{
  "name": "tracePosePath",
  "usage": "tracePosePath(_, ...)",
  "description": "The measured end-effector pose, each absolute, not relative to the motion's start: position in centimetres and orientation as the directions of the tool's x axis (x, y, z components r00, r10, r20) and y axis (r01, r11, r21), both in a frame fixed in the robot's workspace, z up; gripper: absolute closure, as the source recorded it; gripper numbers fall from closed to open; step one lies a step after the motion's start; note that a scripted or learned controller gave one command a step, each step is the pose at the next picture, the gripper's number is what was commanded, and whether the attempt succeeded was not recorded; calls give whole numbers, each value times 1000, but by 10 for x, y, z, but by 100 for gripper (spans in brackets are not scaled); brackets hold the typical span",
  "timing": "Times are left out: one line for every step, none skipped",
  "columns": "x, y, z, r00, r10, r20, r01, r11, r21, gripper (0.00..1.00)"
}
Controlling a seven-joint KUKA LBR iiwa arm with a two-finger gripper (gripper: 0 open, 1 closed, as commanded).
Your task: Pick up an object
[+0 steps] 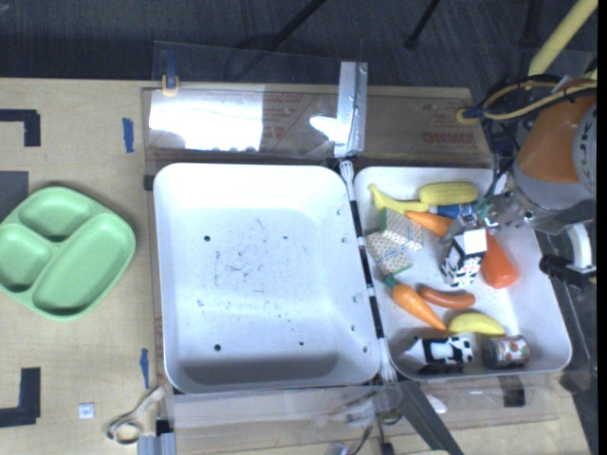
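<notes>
Green divided plate (64, 251): far left of gripper, on bench (76, 140), outside both bins.
Left bin (190, 192): left of gripper, across the divider.
Right bin (550, 335): directly under gripper, holding the toys.
Orange carrot (418, 306): below-left of gripper, long axis slanting down to the right.
Black-and-white cow toy (463, 260): just below gripper, nearest candidate by this judgement, roughly upright.
Gripper (484, 213): over the bin's upper middle, beside yellow corn (448, 193); spread or pressed together, cannot tell.
</notes>
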State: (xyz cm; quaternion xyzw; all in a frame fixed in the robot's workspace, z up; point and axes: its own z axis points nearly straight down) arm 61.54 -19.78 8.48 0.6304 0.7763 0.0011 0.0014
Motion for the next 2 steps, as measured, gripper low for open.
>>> tracePosePath(657,-163,86,-186,982,8,982,186,-41,0)
tracePosePath(607,-151,85,-31,1000,-1,1000,31,4,0)
